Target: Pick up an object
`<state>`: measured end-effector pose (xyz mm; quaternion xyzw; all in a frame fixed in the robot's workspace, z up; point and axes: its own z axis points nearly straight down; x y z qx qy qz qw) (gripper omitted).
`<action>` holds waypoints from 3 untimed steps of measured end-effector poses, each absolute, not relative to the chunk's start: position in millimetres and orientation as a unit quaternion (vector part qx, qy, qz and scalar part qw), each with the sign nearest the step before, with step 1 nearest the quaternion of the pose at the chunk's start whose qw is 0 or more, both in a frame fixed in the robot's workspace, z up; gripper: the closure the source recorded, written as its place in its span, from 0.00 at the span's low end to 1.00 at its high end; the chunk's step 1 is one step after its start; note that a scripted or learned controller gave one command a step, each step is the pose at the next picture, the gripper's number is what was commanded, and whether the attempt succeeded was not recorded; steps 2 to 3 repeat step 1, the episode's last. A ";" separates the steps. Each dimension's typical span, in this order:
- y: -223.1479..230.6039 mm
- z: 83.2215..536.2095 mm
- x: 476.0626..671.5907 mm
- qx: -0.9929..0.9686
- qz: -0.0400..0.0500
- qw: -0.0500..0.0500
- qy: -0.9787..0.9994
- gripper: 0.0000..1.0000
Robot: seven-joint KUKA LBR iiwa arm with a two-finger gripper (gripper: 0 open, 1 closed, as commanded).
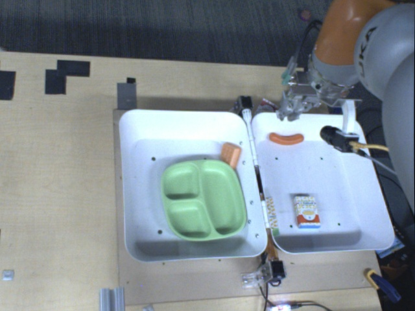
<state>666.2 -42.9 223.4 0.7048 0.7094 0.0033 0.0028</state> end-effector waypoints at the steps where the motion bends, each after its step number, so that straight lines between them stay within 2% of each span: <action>1: -43.8 221.5 665.2 0.705 0.002 0.002 0.709 0.00; 3: -43.8 221.5 665.2 0.705 0.002 0.002 0.709 0.00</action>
